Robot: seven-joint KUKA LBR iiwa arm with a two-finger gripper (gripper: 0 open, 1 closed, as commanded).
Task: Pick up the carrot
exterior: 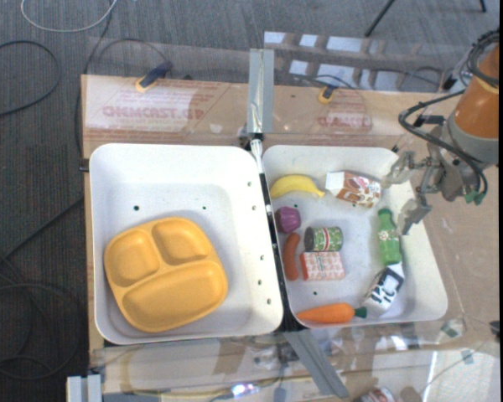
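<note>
1. Camera view, the bins: two shallow white bins sit side by side on the bench. The left bin point(151, 170) carries a yellow divided plate point(165, 272) toward its 7 o'clock corner. The right bin point(432, 279) holds all the small items, so every pick has to happen there
2. Camera view, the carrot point(327, 313): it lies flat against the near wall of the right bin, at about 6 o'clock, its orange body pointing left and its green stub toward a small black-and-white carton point(386, 289) just beside it. Lying along the rim, it probably leaves little room for a finger on the wall side
3. Camera view, the neighbours: a banana point(295, 187) and a snack packet point(353, 188) lie near 12 o'clock, a purple piece point(288, 219), a sausage point(292, 255), a can point(324, 239) and a red box point(322, 265) cluster at the middle, and a green bottle point(388, 235) stands at 3 o'clock
4. Camera view, the arm: the gripper point(411, 199) hangs over the 2 o'clock corner of the right bin, fingers spread wide with nothing between them, well apart from the carrot. It appears staged for an approach, with the descent toward 6 o'clock yet to come
</note>
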